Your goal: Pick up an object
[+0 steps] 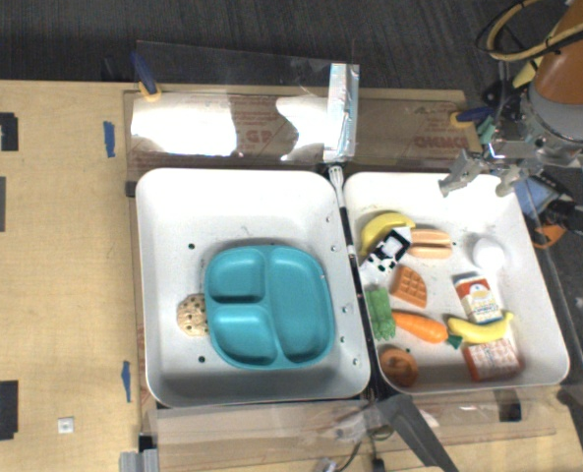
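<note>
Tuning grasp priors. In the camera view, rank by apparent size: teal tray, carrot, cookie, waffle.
Largest to smallest:
1. teal tray, by far
2. carrot
3. cookie and waffle look about alike, and the tray hides part of the cookie, so I won't rank them.

Teal divided tray [268,306] lies in the left bin [163,205].

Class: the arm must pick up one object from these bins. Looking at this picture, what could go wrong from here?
1. The right bin is crowded: carrot, waffle and green piece lie close together, so the pincer may nudge neighbours or grab two.
2. The cookie lies against the teal tray, leaving little room on that side.
</note>
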Robot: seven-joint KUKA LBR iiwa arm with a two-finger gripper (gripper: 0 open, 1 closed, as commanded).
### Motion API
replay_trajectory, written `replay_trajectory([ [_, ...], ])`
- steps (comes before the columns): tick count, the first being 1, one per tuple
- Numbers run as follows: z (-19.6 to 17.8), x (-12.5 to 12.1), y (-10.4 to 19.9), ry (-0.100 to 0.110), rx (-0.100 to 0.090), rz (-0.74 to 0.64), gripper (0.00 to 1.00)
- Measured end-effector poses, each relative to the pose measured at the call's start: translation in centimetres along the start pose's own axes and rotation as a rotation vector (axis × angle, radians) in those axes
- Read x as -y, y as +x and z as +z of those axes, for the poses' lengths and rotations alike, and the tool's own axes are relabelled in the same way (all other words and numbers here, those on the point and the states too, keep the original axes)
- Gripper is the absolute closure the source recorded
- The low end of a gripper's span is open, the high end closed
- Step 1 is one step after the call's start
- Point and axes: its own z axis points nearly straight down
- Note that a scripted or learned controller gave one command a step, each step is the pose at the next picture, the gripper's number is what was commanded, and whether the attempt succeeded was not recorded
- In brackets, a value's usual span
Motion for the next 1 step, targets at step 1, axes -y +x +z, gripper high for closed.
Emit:
replay_trajectory([
  [1,12.04,0.53,3.71,-0.014,0.002,0.045,0.00],
])
